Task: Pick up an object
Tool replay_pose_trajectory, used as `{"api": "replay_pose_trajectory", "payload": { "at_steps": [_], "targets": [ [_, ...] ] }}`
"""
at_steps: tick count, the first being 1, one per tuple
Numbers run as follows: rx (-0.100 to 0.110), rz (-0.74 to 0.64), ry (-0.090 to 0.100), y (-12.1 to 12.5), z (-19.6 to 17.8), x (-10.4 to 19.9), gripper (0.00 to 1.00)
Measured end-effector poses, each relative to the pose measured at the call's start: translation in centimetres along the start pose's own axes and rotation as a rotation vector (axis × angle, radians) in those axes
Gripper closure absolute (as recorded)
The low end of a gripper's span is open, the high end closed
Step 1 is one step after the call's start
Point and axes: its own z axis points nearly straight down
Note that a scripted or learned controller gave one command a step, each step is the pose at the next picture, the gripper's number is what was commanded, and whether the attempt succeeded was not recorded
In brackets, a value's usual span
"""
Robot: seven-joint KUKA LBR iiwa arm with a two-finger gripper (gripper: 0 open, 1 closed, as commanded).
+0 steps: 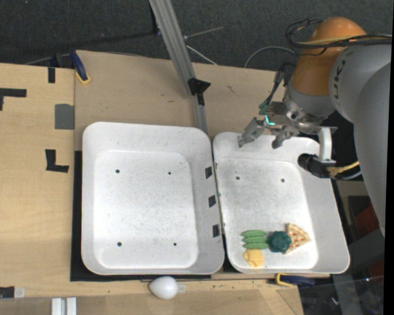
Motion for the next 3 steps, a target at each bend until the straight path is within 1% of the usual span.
{"api": "replay_pose_trajectory", "payload": {
  "at_steps": [1,2,3],
  "targets": [
    [-0.006,-0.001,0.000,0.1,-0.3,0.0,0.00],
    [0.000,-0.001,-0.002,0.1,4.0,0.1,0.00],
    [0.000,-0.001,-0.002,-0.4,8.5,0.1,0.00]
  ]
}}
